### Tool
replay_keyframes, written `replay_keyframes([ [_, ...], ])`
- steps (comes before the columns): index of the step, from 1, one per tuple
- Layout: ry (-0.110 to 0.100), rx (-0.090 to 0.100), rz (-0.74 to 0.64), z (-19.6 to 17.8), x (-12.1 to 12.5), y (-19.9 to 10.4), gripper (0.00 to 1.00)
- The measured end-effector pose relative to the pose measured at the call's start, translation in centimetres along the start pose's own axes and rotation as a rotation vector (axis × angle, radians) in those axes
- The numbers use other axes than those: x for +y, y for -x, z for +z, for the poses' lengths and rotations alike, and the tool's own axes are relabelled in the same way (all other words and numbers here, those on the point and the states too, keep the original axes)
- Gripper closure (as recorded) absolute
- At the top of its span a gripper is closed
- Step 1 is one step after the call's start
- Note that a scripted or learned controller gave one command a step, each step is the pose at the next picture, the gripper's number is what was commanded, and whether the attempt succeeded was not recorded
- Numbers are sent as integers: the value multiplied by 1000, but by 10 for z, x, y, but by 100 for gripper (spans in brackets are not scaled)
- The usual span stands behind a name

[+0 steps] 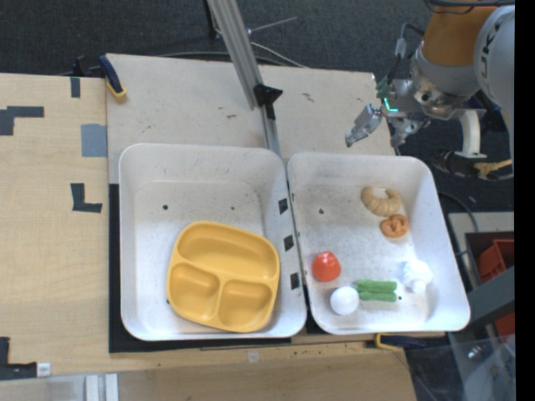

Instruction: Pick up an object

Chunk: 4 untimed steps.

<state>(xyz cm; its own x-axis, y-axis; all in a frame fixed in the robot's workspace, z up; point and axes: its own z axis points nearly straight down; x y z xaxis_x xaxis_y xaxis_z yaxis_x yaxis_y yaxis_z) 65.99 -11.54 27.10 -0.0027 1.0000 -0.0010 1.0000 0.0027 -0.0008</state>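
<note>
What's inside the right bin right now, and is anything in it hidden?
The right bin holds a croissant, pretzel, red object, white ball, green piece and white lump. Whatever lies beneath them is covered.

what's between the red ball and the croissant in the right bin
In the camera view, the stretch between the red ball and the croissant is bare, speckled bin floor. The pretzel sits just off that line, below the croissant.

I see the gripper (pixel 378 129) hanging above the right bin's (pixel 435 192) far rim; inside that bin lie a croissant (pixel 380 199), pretzel (pixel 394 225), red object (pixel 326 266), white ball (pixel 343 300) and green pod (pixel 376 291); a yellow tray (pixel 222 276) fills the left bin (pixel 134 224).
</note>
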Motion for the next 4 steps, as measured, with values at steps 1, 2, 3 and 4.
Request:
replay_keyframes([
  [1,-5,0,0,50,9,0,0],
  [2,-8,1,0,115,4,-4,0],
  [3,-6,0,0,179,7,-4,0],
  [4,-2,0,-1,164,9,-4,100],
])
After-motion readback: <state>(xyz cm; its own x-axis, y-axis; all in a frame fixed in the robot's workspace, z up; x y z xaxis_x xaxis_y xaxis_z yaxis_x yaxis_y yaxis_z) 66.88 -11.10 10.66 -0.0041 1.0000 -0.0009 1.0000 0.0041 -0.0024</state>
